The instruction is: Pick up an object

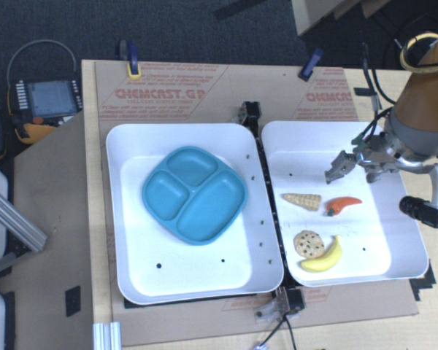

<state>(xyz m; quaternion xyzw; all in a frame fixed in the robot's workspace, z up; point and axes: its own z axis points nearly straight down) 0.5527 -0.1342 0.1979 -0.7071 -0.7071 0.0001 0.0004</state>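
Banana (323,257) hugs the bin's (405,268) near rim; hand (341,168) above, seemingly released.

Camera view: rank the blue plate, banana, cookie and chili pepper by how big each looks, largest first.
1. blue plate, by far the largest.
2. banana.
3. cookie and chili pepper: too alike to rank; the cookie is rounder, the pepper longer and thinner.
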